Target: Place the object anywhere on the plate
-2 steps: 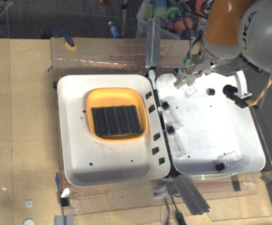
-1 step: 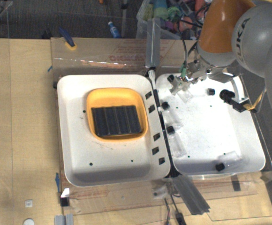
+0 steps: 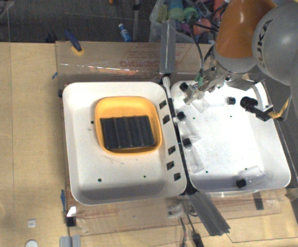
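A yellow-orange plate (image 3: 124, 103) lies in the middle of the left white bin (image 3: 79, 148). A black ridged rectangular object (image 3: 127, 132) rests flat on the plate and covers most of its floor. My gripper (image 3: 197, 93) hangs over the far left corner of the right bin (image 3: 226, 138), near the divider and well apart from the plate and the black object. Nothing shows between its tips from this angle.
A metal divider with several black clips (image 3: 171, 138) runs between the two bins. A small clear-and-black piece (image 3: 249, 176) sits at the right bin's front right corner. A heap of coloured toys (image 3: 192, 4) lies behind the bench.
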Robot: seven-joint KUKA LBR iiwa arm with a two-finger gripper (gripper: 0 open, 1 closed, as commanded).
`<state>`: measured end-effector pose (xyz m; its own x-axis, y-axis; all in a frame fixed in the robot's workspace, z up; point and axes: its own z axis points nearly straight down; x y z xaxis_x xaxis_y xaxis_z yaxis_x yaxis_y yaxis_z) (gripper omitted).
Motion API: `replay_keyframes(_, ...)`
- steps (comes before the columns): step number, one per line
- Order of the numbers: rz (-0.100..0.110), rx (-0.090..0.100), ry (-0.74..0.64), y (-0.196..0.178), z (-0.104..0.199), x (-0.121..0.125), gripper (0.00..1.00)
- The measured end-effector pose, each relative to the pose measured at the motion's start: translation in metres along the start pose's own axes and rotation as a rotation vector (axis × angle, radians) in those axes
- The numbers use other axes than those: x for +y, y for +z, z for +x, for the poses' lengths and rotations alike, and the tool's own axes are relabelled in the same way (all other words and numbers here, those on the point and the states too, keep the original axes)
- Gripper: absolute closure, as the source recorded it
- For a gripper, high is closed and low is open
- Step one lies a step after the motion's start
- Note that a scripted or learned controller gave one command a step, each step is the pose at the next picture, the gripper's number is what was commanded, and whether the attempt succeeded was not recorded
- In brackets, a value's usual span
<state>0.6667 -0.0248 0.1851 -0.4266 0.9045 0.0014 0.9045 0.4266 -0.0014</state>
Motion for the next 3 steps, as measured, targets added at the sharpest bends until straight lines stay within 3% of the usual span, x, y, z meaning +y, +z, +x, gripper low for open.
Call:
replay_keyframes(1,0.000,0.000,0.000,0.000,0.000,0.000,0.00)
replay_keyframes(2,-0.002,0.000,-0.284,-0.002,0.043,0.020,0.00)
replay_keyframes(3,-0.006,-0.003,-0.282,-0.035,0.099,0.029,0.00)
